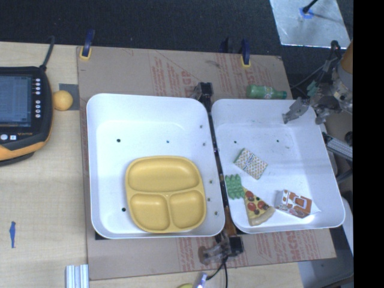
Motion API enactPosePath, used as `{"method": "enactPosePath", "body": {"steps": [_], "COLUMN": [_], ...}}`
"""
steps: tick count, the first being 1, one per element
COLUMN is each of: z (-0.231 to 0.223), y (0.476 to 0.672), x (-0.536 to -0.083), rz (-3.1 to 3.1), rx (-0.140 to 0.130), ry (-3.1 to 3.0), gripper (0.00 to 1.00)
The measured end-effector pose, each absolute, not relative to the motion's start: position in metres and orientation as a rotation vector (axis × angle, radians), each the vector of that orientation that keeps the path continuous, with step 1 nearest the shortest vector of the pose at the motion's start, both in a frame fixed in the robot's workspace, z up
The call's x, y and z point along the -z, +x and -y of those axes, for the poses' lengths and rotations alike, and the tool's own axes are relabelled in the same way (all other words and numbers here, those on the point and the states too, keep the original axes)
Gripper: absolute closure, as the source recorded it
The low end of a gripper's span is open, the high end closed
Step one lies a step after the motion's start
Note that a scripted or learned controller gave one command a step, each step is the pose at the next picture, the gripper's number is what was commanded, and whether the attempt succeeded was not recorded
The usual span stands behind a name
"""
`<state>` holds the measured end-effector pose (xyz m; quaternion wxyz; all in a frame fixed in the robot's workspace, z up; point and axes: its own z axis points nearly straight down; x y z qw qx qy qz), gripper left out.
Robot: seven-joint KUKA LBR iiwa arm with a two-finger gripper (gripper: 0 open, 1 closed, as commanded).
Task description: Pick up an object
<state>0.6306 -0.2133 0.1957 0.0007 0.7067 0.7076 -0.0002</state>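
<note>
Gripper (306,110) hovers at far-right corner of right bin (312,155), fingers spread apart, nothing btwn them. Nearest pick: patterned packet (250,163), mid-bin, lying flat w/ room around it. Best to centre above, drop straight, close across narrow side. Cardboard under bins bears red print, too faint to read.

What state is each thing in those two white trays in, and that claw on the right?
Yellow divided plate: flat, upright, in left bin.
Patterned packet: flat in right bin.
Green toy: lying by the divider.
Pizza slice toy: flat, beside the green toy.
Small carton: lying on its side.
Gripper: above right bin's far corner, holding nothing.
</note>
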Motion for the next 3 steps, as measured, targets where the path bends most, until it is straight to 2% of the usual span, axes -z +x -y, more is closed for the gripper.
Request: {"method": "enactPosePath", "body": {"steps": [1, 2, 3], "z": [0.174, 0.121, 0.131], "y": [0.554, 0.547, 0.574], "x": [-0.150, -0.163, -0.095], "rz": [-2.228, -2.230, -2.227], "rx": [0.005, 0.005, -0.002], "ry": [2.221, 2.218, 2.217], "gripper": [0.00, 0.00, 0.00]}}
